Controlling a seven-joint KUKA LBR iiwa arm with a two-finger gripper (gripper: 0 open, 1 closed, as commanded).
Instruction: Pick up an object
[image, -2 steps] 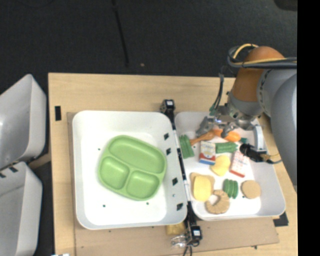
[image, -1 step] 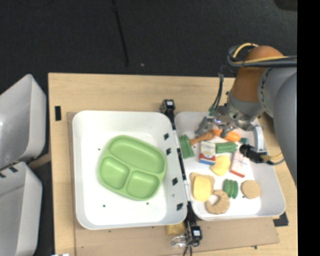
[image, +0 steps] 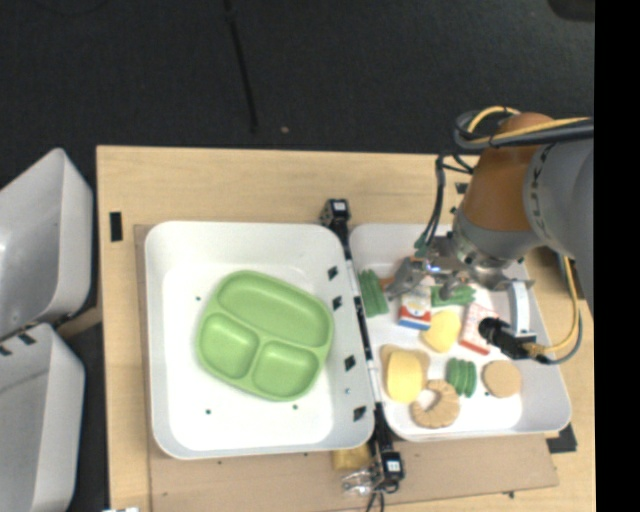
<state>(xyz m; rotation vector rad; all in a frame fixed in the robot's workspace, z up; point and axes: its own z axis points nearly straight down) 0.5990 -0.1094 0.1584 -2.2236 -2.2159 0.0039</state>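
Note:
My gripper (image: 432, 276) hangs low over the far part of the right bin (image: 545, 405), reaching in from the right. Just under and beside it lie a small green piece (image: 455, 294) and a red, white and blue packet (image: 414, 317). A pale yellow piece (image: 441, 330) sits just in front of them. The view shows nothing between the fingers.
The right bin also holds a green strip (image: 372, 293) by its left wall, a yellow block (image: 403, 373), a dark green piece (image: 461, 376), a round brown biscuit (image: 501, 379) and a tan croissant shape (image: 436, 405). A green divided plate (image: 264, 335) lies in the left bin (image: 170, 420).

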